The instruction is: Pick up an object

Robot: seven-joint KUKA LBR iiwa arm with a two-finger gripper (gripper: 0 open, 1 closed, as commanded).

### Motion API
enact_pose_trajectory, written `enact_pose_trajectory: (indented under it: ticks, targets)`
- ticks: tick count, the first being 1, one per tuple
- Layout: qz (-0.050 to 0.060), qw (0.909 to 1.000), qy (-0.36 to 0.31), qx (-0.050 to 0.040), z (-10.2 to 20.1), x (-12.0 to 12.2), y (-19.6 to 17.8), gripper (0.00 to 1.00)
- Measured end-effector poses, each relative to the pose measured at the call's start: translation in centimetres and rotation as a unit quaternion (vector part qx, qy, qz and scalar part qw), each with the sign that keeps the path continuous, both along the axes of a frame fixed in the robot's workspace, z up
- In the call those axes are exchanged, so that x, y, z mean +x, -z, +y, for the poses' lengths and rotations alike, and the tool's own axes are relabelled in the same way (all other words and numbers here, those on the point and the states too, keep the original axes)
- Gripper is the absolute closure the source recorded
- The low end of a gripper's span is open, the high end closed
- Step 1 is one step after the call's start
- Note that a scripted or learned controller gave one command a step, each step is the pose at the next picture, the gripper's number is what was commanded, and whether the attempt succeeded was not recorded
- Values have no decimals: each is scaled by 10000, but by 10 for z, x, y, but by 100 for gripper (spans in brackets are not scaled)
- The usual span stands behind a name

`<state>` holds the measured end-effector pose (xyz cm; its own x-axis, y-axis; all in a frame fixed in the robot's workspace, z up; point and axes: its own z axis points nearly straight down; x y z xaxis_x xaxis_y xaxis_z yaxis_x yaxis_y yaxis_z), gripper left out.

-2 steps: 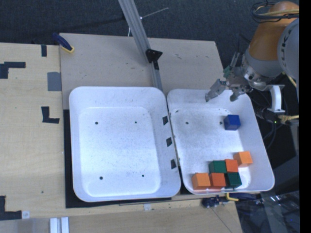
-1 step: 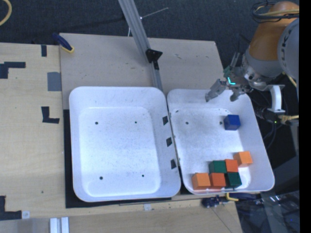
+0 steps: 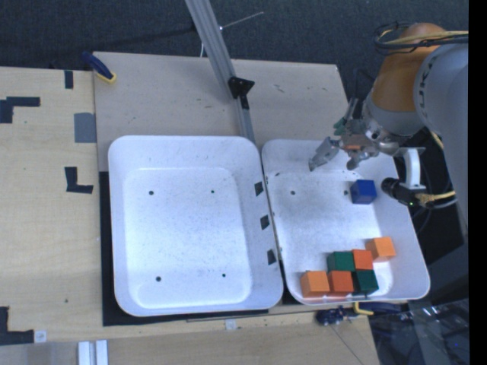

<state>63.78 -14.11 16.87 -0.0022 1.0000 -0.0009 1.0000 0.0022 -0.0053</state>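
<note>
The gripper (image 3: 338, 156) hung over the far end of the right bin (image 3: 304, 204), its two fingers spread apart with nothing between them. One finger (image 3: 323, 155) pointed toward the bin's far left part, and the other (image 3: 354, 158) sat nearer the arm (image 3: 426, 74), whose grey body and orange band came in from the right edge of the view.

The right bin held all the blocks. A blue block (image 3: 363, 192) lay alone on the bin floor, just beside the gripper on its near side and apart from the rest. At the near end of the bin, a cluster of blocks was packed close together: an orange block (image 3: 314, 282) at the left, another orange block (image 3: 341, 281) touching it, a green block (image 3: 341, 261) behind that, an orange-red block (image 3: 362, 260) next to the green one, and a dark green block (image 3: 367, 280) at the near right. One more orange block (image 3: 380, 247) sat just beside the cluster, toward the bin's right rim.

The left bin (image 3: 122, 226) stood against the right bin on the counter (image 3: 152, 97), showing its speckled white floor. A metal pole (image 3: 213, 36) ran at a slant across the counter beyond the bins.
</note>
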Motion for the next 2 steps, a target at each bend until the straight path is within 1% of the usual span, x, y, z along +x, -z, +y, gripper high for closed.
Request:
enact_pose_trajectory:
  ticks: [1,2]
  targets:
    - [3,10000,2,0,1,-7,45,0]
    - [1,10000,0,-1,2,-8,79,0]
